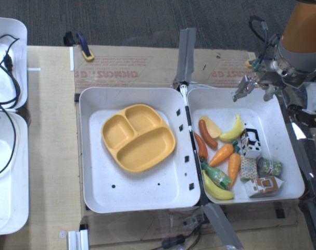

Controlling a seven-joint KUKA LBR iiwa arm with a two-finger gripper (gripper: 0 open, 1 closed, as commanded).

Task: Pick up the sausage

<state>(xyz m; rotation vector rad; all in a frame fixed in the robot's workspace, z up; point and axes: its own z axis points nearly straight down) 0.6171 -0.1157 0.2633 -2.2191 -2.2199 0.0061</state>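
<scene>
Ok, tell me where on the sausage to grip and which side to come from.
Grip the sausage across its middle, coming straight down from above. It lies flat and slanted in the right bin, its upper part clear, while its lower end nears a carrot. This is a judgement.

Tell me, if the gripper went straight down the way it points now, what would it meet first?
Probably the bare white floor at the back of the right bin. The gripper hangs above that corner; the sausage lies nearer the divider, off that line. Depth is uncertain.
</scene>
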